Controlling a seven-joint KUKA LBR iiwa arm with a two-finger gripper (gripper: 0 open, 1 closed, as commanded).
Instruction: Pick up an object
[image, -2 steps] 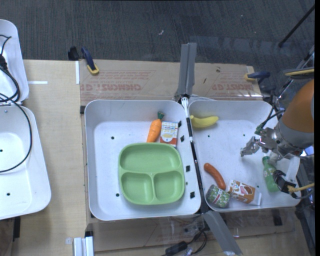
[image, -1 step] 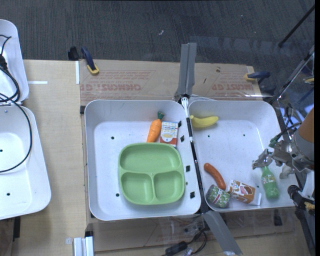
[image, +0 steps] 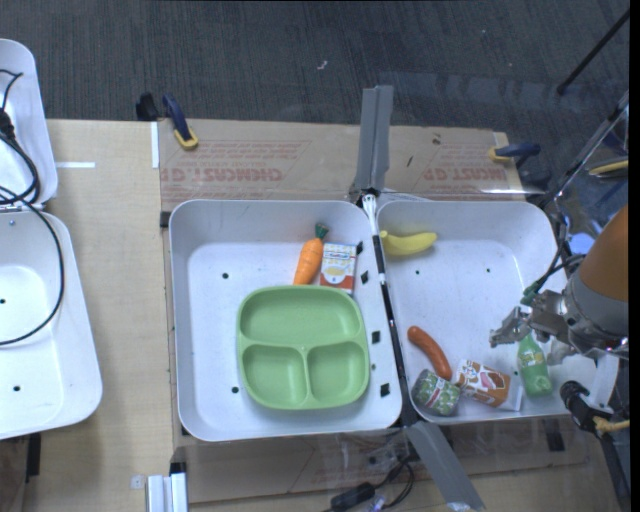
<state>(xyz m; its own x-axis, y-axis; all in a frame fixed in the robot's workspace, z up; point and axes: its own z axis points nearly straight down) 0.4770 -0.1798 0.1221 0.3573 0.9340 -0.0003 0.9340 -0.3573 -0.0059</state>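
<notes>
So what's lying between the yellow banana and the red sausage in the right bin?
Nothing: in the camera view, bare white bin floor separates the yellow banana from the red sausage.

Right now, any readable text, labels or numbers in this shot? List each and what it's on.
"CHEMC..." printed in red, reading upside down, on the brown cardboard sheet behind the two white bins; the rest of that line is too blurred to read.
Orange-and-white juice carton in the left bin: print too small to read.
Red-and-white packet in the right bin: print too blurred.
Small green bottle by the gripper: no text I can read.
</notes>
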